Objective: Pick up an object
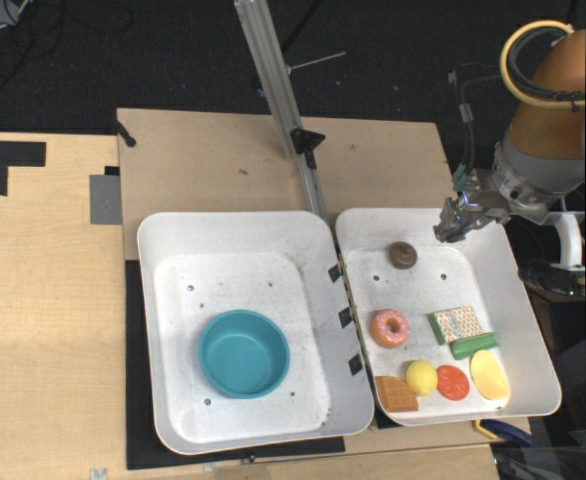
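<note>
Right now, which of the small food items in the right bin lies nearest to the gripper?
The brown chocolate donut, alone in the far part of the right bin, just below-left of the gripper. The other items cluster toward the near edge.

Two white bins are seen side by side toward the desk's (33,298) right near corner, the left bin (163,238) and the right bin (423,280) joined by black clips (345,316). A black mat (133,368) is laid under them. A brown board (203,158) is set along the far edge, crossed by a slanted metal rail (273,78). A grey patch (103,198) is fixed left of the bins.
</note>
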{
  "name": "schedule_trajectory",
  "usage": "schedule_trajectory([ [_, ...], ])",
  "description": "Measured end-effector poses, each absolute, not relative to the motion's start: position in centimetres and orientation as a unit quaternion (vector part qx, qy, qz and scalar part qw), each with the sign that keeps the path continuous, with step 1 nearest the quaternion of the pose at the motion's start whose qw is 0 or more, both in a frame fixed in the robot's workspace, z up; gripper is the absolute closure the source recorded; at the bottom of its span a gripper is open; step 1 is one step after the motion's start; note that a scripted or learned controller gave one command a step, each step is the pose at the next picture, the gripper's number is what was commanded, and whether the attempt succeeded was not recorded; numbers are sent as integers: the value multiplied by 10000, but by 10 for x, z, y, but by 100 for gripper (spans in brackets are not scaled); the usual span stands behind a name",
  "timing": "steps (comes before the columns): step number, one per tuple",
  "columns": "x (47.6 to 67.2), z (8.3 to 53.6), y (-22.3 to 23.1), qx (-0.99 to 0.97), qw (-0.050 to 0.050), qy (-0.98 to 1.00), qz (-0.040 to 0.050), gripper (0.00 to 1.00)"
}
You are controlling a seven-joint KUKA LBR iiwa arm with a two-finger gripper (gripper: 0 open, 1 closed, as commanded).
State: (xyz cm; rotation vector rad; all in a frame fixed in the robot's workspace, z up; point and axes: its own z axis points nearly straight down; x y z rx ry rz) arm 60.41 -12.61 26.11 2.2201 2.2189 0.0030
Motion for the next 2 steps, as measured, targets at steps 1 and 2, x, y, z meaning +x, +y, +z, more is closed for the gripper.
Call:
schedule_trajectory([
  [1,596,246,-75,7060,-10,7082,-2,100],
  [2,590,233,-19,7057,-10,7085,-3,100],
])
